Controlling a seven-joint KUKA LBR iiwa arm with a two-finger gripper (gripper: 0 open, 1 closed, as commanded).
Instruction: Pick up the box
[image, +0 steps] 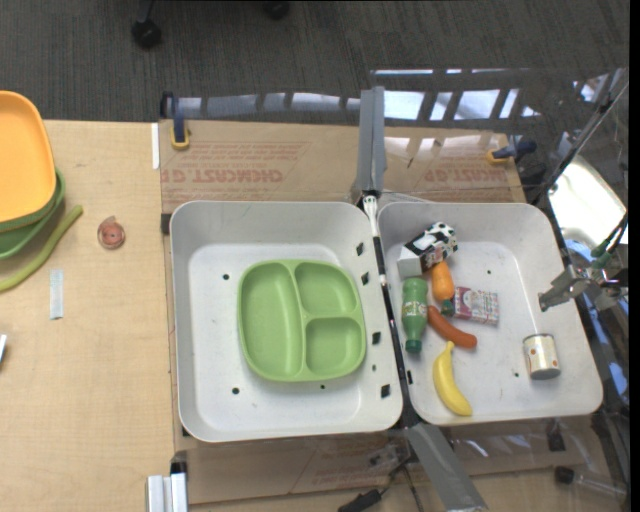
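The box (477, 305) is a small pink carton lying flat in the middle of the right bin (500, 395). An orange carrot (441, 283) lies just to its left and a red sausage-shaped toy (452, 328) just below it. At the right rim of that bin, a grey metal part that looks like my gripper (566, 289) points left, about a hand's width right of the box and apart from it. Nothing shows between its tips.
The right bin also holds a black-and-white cow toy (432, 241), a white block (408, 266), a green bottle (414, 313), a banana (450, 380) and a small can (541, 356). A green divided plate (300, 320) lies in the left bin (200, 400).
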